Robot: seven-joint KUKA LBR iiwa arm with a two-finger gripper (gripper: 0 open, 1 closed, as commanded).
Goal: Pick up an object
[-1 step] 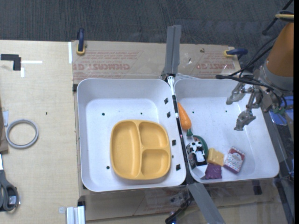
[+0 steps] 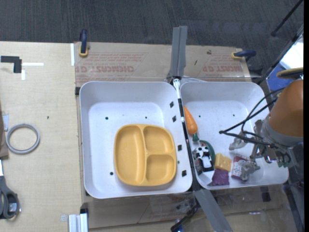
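You see pale wooden bench (image 2: 43, 178), dark carpet behind. Small red-white packet (image 2: 238, 168) flat in right white bin (image 2: 227, 100). Gripper (image 2: 248, 167) grip state: cannot tell.

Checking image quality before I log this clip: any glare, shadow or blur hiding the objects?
Camera view: lighting even, soft shadows along the bin walls; bright blown-out patch at the upper right edge; small items near the gripper look soft, the yellow tray reads clearly.

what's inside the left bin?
The left bin holds just a yellow divided tray, lying flat with three compartments. The bin floor under the tray is covered, so anything beneath can't be seen.
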